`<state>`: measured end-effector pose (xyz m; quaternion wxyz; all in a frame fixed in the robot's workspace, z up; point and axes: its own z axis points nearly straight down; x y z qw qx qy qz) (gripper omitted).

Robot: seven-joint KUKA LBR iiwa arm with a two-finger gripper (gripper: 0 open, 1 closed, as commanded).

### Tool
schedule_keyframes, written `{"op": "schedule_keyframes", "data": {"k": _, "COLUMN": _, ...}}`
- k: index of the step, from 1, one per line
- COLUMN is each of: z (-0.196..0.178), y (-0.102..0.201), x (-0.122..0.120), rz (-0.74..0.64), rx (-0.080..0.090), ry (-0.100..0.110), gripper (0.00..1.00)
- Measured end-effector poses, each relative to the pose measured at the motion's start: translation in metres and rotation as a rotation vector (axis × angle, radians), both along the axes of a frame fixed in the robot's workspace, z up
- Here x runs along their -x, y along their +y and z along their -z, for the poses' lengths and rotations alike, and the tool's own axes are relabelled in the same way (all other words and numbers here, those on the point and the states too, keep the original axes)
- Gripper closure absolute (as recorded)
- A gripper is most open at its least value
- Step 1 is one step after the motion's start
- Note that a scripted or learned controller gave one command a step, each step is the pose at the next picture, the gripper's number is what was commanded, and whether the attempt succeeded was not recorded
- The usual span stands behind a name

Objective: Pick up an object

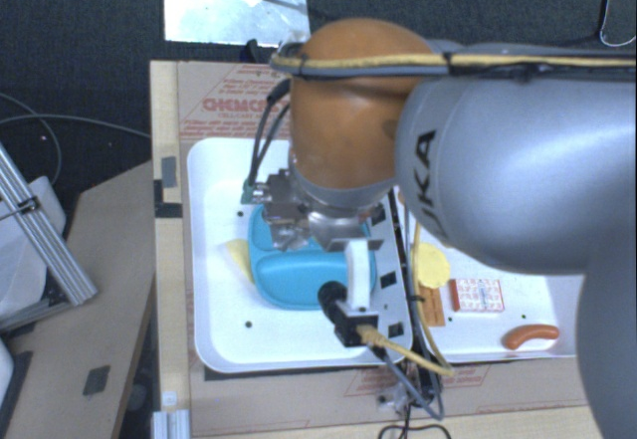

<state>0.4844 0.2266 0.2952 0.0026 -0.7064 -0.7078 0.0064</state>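
Where the arm [498, 168] reaches in from the right and bends down over the left white bin [214, 228], the tool [299, 228] is seen lowered directly above a light blue object [289, 278]. This blue object is smooth and rounded, with a glossy plastic-looking surface and a shape like a shallow dish or scoop; its upper part is hidden by the wrist hardware. It is located in the middle of the left bin, on the bin floor, with a pale yellow piece [237, 256] lying just beside it on its left. Whether the tool is released or clenched cannot be told, as that part is covered by the orange band [343, 109] and the metal wrist flange below it.

Further items are recorded to the right of the arm's cable bundle [398, 318]: a round yellow object [433, 266], a small card with red and blue print [478, 296] whose text is too small to be read, and an orange-red sausage-shaped item [530, 335] near the front rim.

On the grey arm casing, the dark letters "KA" are legible. On the brown cardboard [224, 99] beneath the bins, red printing is noted, but it is too blurred to be read with confidence. The bins are carried on the counter [109, 248].
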Motion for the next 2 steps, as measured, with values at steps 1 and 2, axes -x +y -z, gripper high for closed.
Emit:
{"op": "schedule_keyframes", "data": {"k": 1, "z": 0.160, "y": -0.036, "x": -0.036, "rz": 0.006, "rx": 0.001, "ry": -0.002, "gripper": 1.00}}
{"op": "schedule_keyframes", "data": {"k": 2, "z": 0.210, "y": -0.062, "x": -0.119, "rz": 0.002, "rx": -0.013, "ry": -0.021, "gripper": 1.00}}
